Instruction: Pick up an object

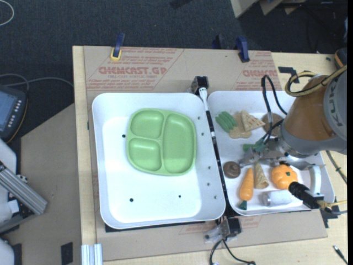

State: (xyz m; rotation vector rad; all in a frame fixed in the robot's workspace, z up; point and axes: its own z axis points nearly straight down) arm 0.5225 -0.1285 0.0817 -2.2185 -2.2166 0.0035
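The gripper (259, 152) is low in the right bin (326, 187), among the toys; I cannot tell its state. At 5 o'clock from it lies an orange fruit (283, 176), at 7 o'clock a carrot (246, 184), at 11 o'clock a green piece (225, 120). The left bin (105, 148), at 9 o'clock, carries a green tray (162, 141).

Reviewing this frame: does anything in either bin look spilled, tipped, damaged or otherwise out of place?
Nothing stands out. The green divided plate lies flat in the left bin. The right bin holds a loose jumble of toy food, including a carrot and an orange fruit, all inside its walls.
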